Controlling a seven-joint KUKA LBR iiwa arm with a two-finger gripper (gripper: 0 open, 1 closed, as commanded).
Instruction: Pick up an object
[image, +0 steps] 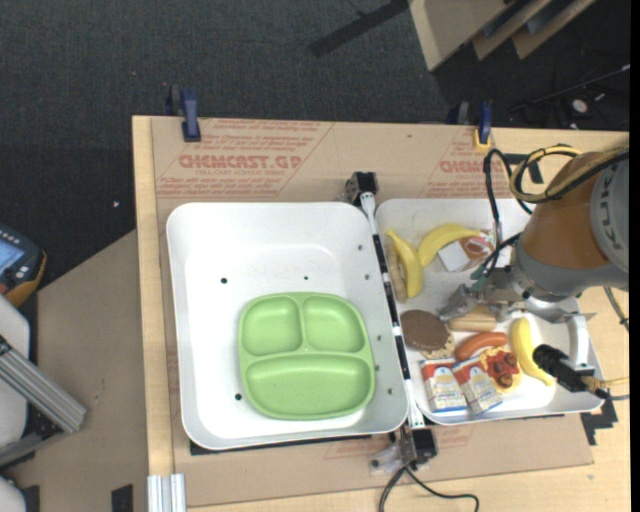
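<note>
progress: pick not done, nothing lifted | my gripper (478, 292) low in the right bin (560, 402), among the toy food, whether wide or narrow I cannot tell | bananas (430, 250), sausage (480, 343) lie in that bin | left: grasp, raise

**Grey and orange arm with looped cables**

At the right edge of the frame, the thick grey cylindrical robot arm (612, 215) carries 1 broad orange band (565, 225) with a rounded, glossy surface. Below it sits a grey metal wrist section (545, 275). Thin yellow and black cables (530, 170) loop above the band, and 1 black cable drops along its left side.
</note>
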